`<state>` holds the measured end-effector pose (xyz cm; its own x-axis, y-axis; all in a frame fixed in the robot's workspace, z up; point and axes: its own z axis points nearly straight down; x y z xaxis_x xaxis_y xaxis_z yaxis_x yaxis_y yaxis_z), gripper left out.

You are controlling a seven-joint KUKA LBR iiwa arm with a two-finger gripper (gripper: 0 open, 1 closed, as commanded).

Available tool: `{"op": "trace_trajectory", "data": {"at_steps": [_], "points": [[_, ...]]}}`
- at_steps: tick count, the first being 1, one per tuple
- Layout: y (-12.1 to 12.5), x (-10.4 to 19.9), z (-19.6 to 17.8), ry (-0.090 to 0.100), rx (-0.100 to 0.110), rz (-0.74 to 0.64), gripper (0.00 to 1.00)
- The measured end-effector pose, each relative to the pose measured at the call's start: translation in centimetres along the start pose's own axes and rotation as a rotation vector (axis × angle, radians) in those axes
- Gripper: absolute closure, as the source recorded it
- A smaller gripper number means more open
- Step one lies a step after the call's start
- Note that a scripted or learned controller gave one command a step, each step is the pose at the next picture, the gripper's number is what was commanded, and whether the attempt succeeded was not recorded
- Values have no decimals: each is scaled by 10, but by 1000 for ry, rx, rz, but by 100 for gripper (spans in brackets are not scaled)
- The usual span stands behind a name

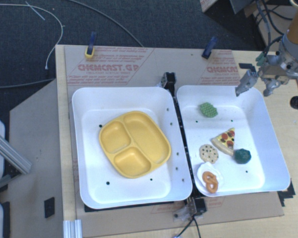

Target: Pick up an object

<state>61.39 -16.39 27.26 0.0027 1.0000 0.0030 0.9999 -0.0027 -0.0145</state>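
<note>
The pizza slice (225, 141) lies flat in the right bin (268, 138), a little below the bin's middle, with its long axis running on a slant: the narrow tip points toward the lower left and the wide crust end sits at the upper right. A dark green lump (242, 155) lies just beside its lower right edge, and a speckled cookie (208, 153) rests near its tip. Below those, a pretzel (211, 181) sits on a small white plate (203, 173) close to the bin's near rim. A green leafy piece (208, 109) lies well apart, higher up, with bare white floor around it. My gripper (256, 86) hangs over the bin's far right corner, above the rim, my fingers (245, 84) spread apart with nothing between them. Across the divider, the left bin (84, 133) carries a yellow divided tray (134, 143), tilted on the diagonal. Both bins rest on the counter (64, 133).
</note>
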Motion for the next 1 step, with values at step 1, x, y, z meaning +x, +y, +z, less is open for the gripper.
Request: {"op": "trace_trajectory", "data": {"at_steps": [1], "points": [[2,1,-8,-3,-14,-3,0]]}}
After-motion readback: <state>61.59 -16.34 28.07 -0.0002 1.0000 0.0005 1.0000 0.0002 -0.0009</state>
